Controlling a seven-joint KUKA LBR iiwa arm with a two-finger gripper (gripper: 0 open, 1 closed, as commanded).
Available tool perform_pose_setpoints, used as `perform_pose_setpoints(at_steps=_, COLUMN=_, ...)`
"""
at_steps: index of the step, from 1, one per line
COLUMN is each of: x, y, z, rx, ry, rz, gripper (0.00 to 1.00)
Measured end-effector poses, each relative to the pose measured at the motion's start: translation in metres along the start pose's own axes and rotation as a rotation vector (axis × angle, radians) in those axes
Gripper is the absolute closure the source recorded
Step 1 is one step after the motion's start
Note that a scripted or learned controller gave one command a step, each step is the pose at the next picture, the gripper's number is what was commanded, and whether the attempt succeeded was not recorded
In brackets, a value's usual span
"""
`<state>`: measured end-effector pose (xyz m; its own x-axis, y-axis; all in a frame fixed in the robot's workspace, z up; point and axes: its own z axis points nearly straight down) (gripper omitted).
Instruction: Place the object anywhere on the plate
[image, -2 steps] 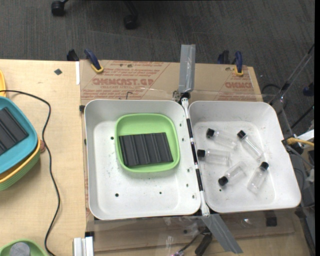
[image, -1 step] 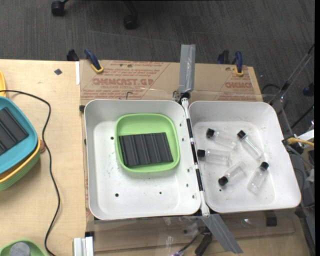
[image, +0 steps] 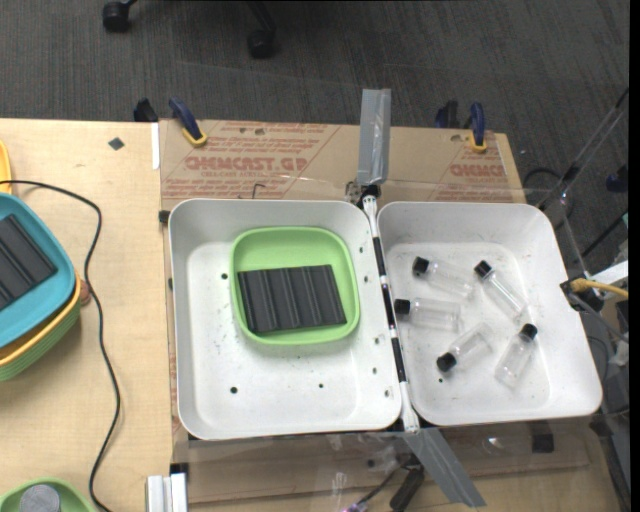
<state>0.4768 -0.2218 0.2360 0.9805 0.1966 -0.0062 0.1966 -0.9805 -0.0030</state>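
Note:
A green square plate (image: 294, 262) sits in the left white bin (image: 210, 370), toward its back. A dark ribbed rectangular insert (image: 292, 298) lies on the plate. In the right white bin (image: 560, 300) lie several clear plastic vials with black caps, among them one at the back (image: 440, 272), one at the right (image: 498, 286) and one near the front (image: 462, 352).
A stack of teal and green plates (image: 30, 290) stands at the left edge of the wooden bench. A black cable (image: 98, 330) runs down the bench left of the bins. Cardboard (image: 300, 160) clamped behind the bins. A grey metal strip (image: 374, 140) stands at the seam.

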Motion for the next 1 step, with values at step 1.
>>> perform_pose_setpoints(at_steps=1, x=-0.0001, y=0.0006, z=-0.0048, rx=-0.001, ry=0.001, rz=-0.002, gripper=0.0)
